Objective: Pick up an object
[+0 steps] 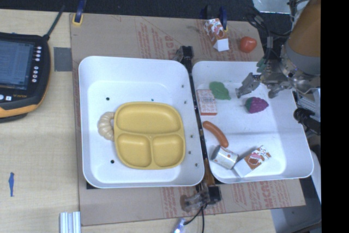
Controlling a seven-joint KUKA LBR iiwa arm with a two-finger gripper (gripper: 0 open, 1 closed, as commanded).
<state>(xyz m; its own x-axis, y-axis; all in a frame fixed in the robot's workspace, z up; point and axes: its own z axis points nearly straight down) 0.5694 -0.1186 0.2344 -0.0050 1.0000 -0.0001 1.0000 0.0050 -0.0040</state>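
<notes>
I can make out no word, brand or number with certainty. The cardboard sheet [136, 35] under my bins carries rows of red print, too small to read. The small cartons [257, 158] [216, 31] and the flat packet [206, 102] bear red-and-white printing, illegible. The pendant screen [15, 65] at far left shows blurred lines only.

A robotics lab is indicated: a teach pendant [19, 73] is laid on the desk [38, 172], two white bins [90, 172] are clamped to cardboard, cables are seen.
</notes>
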